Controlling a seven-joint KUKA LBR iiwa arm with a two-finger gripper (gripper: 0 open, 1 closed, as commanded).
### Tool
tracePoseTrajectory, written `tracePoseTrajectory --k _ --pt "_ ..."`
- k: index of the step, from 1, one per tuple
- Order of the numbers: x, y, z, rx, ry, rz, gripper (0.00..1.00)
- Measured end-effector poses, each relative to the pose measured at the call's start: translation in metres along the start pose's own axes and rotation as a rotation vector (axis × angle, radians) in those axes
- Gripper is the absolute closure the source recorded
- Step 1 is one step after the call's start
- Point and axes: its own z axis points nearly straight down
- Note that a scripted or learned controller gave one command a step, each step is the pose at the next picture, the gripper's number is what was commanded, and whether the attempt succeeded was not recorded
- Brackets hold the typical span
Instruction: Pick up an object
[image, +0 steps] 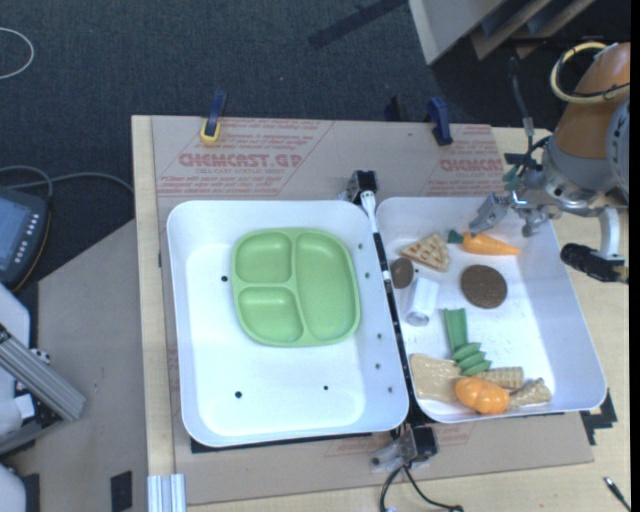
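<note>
My gripper (510, 217) hangs over the far part of the right bin (570, 330), open, with nothing between its fingers. An orange carrot (490, 243) lies in the bin just in front of the fingertips, close to them but not held. Nearby in the same bin lie a waffle-like wedge (428, 252), a round brown cookie (484, 286), a small brown disc (401, 272) and a white cylinder (422, 298).
Green bean pieces (461, 338), pale crackers (434, 374), an orange fruit (480, 396) and a ridged biscuit (522, 386) crowd the right bin's near end. The left bin (200, 350) holds a green divided plate (297, 287). A ridge (381, 280) separates the bins.
</note>
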Motion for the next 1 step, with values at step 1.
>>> tracePoseTrajectory --k 1 --pt "0.0004 0.0031 0.0405 -0.011 -0.002 -0.001 0.00"
